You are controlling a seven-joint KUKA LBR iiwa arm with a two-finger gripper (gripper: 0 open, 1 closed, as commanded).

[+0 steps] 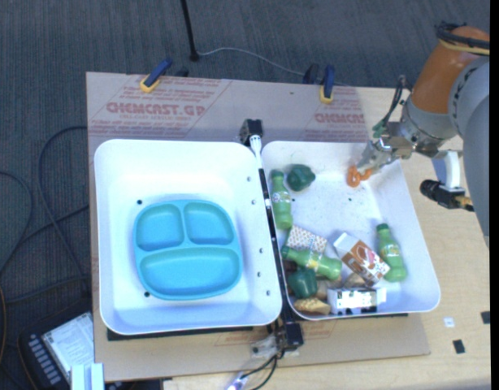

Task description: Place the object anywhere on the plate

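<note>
A blue plate (187,250) with three compartments lies in the left white bin (119,185), with nothing on it. My gripper (366,167) hangs over the far part of the right bin (412,218), reaching in from the right. Its fingers are shut on a small orange object (357,176) that pokes out at the fingertips. The gripper and the object are well to the right of the plate, past the divider between the bins.
The right bin holds several toy foods: a dark green pepper (300,177), green bottles (279,201) (389,252), a patterned packet (306,239), a brown carton (364,261) and a white item (355,300). Clamps (327,84) hold the cardboard base behind the bins.
</note>
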